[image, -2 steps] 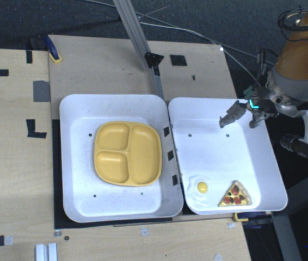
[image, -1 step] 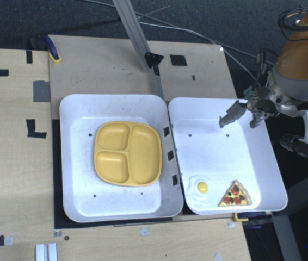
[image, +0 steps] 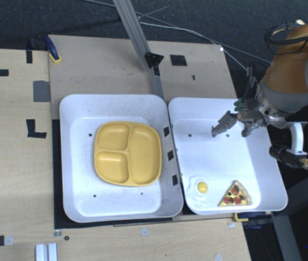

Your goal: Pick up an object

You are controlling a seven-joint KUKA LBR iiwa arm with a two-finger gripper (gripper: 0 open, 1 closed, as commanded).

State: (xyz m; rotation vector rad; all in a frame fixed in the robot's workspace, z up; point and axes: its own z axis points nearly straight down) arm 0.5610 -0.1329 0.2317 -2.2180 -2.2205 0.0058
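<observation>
hovering over the far half of the right bin [image: 263, 162], the gripper [image: 234, 126] hangs with its two dark fingers spread apart and nothing between them, so the pick has not happened yet as far as the view shows. the arm [image: 284, 75] comes in over that bin's right edge, and the fingers sit above bare white floor, well apart from anything graspable. the likely targets lie at the bin's near edge: a toy fried egg [image: 200, 189] close to the near left corner, and a toy pizza slice [image: 234, 195] just beside it toward the near right corner. the left bin [image: 75, 145] carries a yellow divided plate [image: 127, 153] lying flat around its middle, another possible choice but a wide one for these fingers. i judge the task to be at its start: what remains is to travel toward the near edge, descend over one toy, close on it and lift.
</observation>
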